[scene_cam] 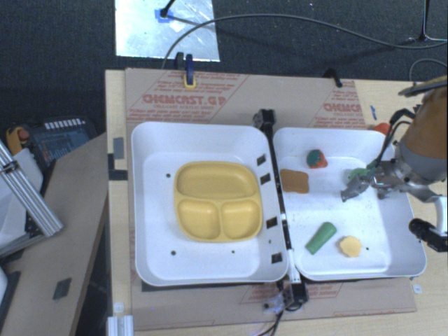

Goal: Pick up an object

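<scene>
Four items lie in the right bin point(402, 261); the pincer point(352, 185), state unclear, hovers mid-bin. Best: drop squarely over the brown piece point(295, 181) at nine o'clock.

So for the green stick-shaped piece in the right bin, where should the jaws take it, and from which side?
Probably at mid-length, coming straight down. The green piece lies flat and slanted on the right bin floor, long and narrow, so closing across its short width looks safest. The yellow lump sits close by its lower right, so the jaws are best turned to avoid it.
</scene>
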`<action>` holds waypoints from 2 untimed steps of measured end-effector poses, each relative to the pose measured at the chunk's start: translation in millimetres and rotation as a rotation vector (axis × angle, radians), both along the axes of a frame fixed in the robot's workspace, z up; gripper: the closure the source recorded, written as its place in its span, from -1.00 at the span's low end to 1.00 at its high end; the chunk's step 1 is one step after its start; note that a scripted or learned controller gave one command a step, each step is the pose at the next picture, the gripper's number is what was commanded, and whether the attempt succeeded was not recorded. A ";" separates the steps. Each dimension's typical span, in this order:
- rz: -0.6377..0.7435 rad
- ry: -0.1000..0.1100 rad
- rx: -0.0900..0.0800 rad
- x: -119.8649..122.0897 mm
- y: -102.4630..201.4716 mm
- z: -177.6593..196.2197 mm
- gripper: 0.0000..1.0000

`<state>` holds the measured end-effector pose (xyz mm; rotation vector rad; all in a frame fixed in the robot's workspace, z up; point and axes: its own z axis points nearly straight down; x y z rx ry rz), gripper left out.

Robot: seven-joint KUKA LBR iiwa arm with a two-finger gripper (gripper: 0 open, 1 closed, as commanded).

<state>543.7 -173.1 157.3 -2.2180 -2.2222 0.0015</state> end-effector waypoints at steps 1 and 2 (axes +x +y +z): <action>-0.001 -0.001 -0.001 5.8 -5.2 -44.9 -1.00; -0.001 -0.001 0.000 6.2 -4.8 -74.1 -1.00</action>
